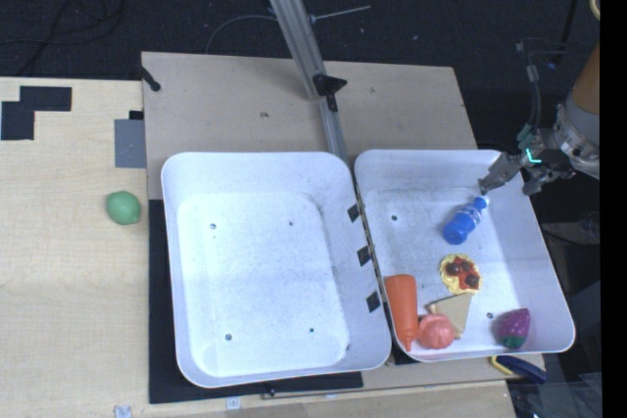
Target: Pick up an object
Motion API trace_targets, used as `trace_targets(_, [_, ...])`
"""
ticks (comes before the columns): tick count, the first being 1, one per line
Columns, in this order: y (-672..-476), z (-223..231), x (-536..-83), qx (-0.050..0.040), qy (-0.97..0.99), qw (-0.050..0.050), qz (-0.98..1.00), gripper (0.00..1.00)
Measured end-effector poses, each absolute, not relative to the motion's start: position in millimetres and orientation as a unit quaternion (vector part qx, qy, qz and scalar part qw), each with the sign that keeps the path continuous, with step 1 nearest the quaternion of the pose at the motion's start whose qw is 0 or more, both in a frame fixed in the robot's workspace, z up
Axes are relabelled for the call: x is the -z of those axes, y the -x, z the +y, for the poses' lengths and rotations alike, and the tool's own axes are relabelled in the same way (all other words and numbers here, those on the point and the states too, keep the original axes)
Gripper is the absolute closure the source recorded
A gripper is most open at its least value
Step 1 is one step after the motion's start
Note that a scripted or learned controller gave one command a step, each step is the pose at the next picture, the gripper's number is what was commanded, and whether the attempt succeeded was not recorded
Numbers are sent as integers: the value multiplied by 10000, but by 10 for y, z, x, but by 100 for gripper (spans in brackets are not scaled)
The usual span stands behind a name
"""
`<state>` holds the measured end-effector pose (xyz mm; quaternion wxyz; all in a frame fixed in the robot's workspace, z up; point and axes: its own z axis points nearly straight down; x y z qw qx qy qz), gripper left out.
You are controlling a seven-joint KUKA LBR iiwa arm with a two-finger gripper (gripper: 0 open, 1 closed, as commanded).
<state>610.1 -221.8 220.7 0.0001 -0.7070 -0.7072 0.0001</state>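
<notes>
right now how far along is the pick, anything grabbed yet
Nothing looks picked: the bottle, carrot, pizza and grape all lie in the right bin. In hand: the end effector sits at that bin's upper right edge, above the bottle. Left: descend, grasp, lift.

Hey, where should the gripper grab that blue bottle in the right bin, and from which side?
Probably the wide body of the blue bottle, from above. It lies on its side, slanting with its narrow cap end up-right toward the gripper. Set the fingers across the body's short width, not along its length. The floor of the right bin around it is bare, so there looks to be room to come down.
</notes>
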Motion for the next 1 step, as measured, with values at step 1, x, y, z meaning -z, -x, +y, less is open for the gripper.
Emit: trace_targets(1, [-6101, -2218, -2206, -2, 7070, 1, -7072, 0])
